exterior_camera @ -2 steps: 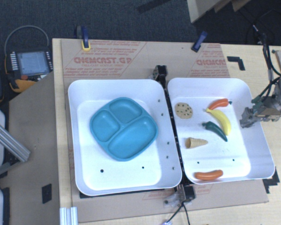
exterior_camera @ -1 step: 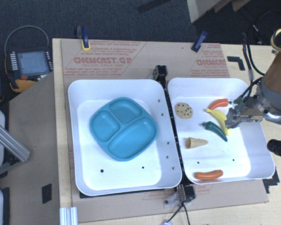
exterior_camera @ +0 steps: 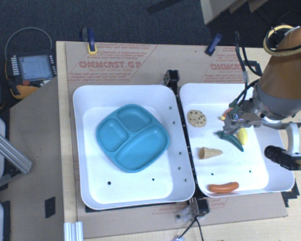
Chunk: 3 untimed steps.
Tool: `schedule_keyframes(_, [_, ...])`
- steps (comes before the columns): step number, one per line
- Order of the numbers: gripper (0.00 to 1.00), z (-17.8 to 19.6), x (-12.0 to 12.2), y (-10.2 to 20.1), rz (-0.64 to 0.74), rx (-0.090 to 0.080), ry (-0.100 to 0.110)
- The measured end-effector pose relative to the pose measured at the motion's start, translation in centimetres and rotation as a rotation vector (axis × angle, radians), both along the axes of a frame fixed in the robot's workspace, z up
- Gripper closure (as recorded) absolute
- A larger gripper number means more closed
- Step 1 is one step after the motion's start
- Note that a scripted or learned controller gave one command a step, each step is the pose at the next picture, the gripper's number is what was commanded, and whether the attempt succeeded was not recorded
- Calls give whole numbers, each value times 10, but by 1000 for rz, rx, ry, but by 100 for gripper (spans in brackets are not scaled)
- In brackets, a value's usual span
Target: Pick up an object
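Teal toy (exterior_camera: pixel 232 138) and yellow piece (exterior_camera: pixel 243 136) lying right under the gripper (exterior_camera: pixel 236 126), in the right bin (exterior_camera: pixel 256 185). Cannot tell the gripper's state, nor confirm any hold. Cookie (exterior_camera: pixel 196 118) off to its left, cone (exterior_camera: pixel 209 152) below-left, sausage (exterior_camera: pixel 223 187) further below. Lift not yet done, judging by contact with the bin floor.

Bright, even overhead light, moderately sharp picture

The white bins (exterior_camera: pixel 85 134) glare slightly and cast only soft, thin shadows on the table (exterior_camera: pixel 140 59); the dark floor (exterior_camera: pixel 90 9) stays dim, and the arm (exterior_camera: pixel 286 74) looks a little blurred.
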<state>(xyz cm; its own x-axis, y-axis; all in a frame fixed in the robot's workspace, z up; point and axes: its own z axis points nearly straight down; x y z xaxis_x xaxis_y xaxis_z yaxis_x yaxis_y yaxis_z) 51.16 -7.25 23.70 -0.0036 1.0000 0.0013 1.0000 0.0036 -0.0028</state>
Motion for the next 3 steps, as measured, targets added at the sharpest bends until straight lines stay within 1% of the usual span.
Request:
schedule_keyframes(1, [100,-7,6,41,-3,0,0])
schedule_keyframes(2, [100,-17,19,89,2,0,-3])
schedule_keyframes(3, [100,-8,21,138,2,0,-5])
